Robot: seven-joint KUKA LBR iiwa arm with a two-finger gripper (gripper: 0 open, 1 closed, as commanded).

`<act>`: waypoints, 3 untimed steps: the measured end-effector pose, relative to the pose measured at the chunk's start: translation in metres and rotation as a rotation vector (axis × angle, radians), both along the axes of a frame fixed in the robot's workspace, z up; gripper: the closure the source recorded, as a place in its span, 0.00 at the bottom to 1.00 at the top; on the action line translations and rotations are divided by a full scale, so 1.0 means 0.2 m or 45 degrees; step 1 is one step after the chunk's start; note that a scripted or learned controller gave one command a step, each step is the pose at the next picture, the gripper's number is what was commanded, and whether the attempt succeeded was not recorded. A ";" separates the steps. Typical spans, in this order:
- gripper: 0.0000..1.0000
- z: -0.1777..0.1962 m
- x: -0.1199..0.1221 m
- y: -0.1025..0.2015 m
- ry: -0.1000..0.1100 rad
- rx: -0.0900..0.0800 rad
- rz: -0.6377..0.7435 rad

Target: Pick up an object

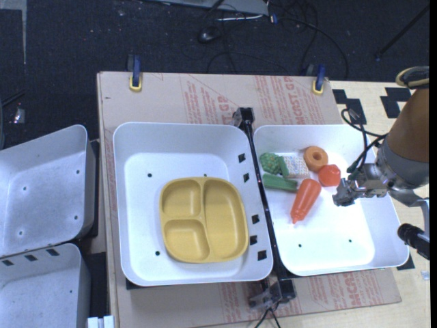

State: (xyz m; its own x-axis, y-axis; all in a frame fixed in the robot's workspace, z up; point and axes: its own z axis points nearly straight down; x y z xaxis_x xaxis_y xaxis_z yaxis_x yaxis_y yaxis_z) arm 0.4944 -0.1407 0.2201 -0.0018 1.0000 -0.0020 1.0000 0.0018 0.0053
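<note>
Reaching in over the right bin (382, 251), the gripper (343, 197) hangs low above the white floor near that bin's right wall; whether it is apart or together cannot be told from this slant, and nothing shows clamped in it. Nearest to it lies the small red tomato (329, 175), just beside the gripper on the side toward the table's far edge, apart from it. Just beyond the tomato sits the orange ring-shaped doughnut (315, 158). Toward the divider between the bins lies the orange carrot (305, 199), long and tapered, tilted with its thin end pointing to the table's near edge; it is near the gripper but not touching it. Close to the divider are a bumpy green vegetable (274, 162), a pale speckled block (295, 163) touching it, and a flat green pod-like piece (279, 181) under them.

All these toy foods cluster in the far half of the right bin, toward the divider. In the left bin (136, 156) rests a yellow divided plate (203, 219) with three compartments, lying flat in the middle of the floor. Both bins stand side by side on the brown cardboard-covered table (184, 98).
</note>
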 end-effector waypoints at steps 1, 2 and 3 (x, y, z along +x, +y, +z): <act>1.00 0.15 0.01 0.00 0.001 0.000 0.001; 1.00 0.10 -0.01 0.27 0.009 0.005 0.007; 1.00 0.14 0.04 0.52 0.006 0.004 0.009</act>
